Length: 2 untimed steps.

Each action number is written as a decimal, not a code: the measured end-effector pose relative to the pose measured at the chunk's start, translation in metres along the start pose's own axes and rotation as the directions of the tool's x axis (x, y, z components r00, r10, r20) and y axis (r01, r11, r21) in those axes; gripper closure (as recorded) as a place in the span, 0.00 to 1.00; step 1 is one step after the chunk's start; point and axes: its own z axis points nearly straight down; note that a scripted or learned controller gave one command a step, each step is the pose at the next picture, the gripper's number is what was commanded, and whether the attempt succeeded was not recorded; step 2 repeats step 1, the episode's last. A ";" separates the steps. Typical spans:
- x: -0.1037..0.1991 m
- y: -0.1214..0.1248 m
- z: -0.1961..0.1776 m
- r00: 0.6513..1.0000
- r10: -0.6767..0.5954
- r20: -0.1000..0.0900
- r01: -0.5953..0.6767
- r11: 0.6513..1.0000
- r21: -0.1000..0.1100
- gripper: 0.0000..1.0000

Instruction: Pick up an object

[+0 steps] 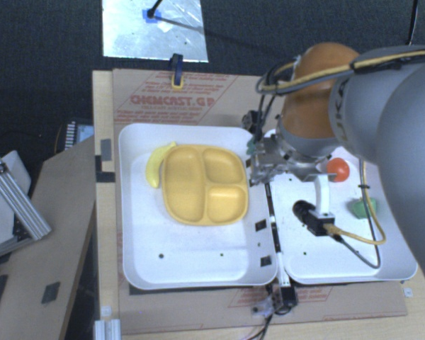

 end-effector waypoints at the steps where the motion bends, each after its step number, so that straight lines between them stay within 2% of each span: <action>1: 0.052 -0.003 -0.007 1.000 0.001 0.001 -0.001 1.000 0.001 1.00; 2: 0.052 -0.003 -0.007 1.000 0.001 0.001 -0.001 1.000 0.001 1.00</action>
